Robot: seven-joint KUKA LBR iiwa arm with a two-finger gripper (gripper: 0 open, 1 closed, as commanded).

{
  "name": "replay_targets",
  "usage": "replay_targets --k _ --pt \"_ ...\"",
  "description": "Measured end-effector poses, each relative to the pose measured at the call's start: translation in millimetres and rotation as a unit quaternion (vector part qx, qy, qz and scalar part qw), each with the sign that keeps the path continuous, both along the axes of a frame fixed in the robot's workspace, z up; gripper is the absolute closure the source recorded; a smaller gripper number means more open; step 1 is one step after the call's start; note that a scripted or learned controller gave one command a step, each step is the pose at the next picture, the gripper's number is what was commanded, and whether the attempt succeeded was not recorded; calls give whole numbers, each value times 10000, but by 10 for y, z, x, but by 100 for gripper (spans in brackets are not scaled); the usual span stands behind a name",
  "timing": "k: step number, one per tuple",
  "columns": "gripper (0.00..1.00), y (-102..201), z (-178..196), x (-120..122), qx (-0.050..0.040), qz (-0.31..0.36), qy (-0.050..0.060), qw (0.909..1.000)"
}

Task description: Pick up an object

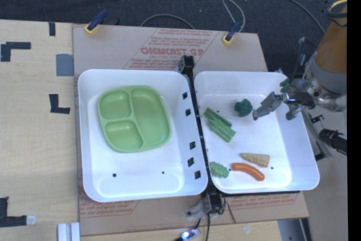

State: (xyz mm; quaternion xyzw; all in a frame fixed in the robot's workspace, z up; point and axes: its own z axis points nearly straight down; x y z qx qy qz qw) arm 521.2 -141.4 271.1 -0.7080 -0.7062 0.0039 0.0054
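The orange carrot (248,171) lies at the near edge of the right bin (299,178), beside a corn piece (255,159). The gripper (277,107) hangs over the bin's right side with its fingers spread and nothing between them. The dark green toy (243,107) is near it; I think the arm should center over it, then lower straight.
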Motion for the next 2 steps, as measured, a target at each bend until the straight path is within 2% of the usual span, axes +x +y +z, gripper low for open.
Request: replay_targets --k 1,2 --pt "0 3 60 21 -10 19 -57 10000" --pt "0 -24 -555 -52 -5 11 -31 10000"
